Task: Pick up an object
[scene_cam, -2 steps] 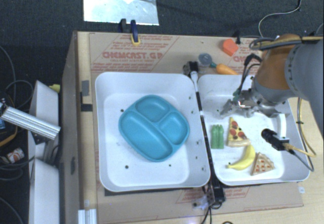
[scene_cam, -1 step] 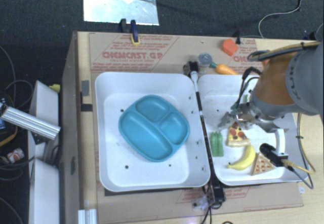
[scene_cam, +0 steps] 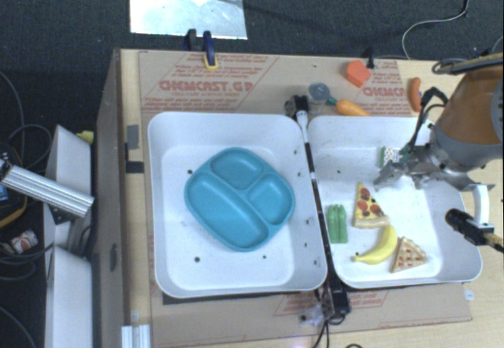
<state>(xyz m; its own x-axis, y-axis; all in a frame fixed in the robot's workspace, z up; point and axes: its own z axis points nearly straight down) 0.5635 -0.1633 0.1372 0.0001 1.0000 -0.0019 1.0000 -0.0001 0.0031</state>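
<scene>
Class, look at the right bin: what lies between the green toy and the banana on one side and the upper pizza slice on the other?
In the camera view, nothing: bare white bin floor separates green toy, banana and upper pizza slice.

The bench (scene_cam: 236, 83) is topped with a printed cardboard sheet. Two shallow white bins sit on it side by side: the left bin (scene_cam: 169, 205) and the right bin (scene_cam: 465, 260), their inner edges touching. Along the far edge, behind the bins, lie an orange block (scene_cam: 357, 72), a toy carrot (scene_cam: 350, 109) and a toy sausage (scene_cam: 414, 94).
</scene>
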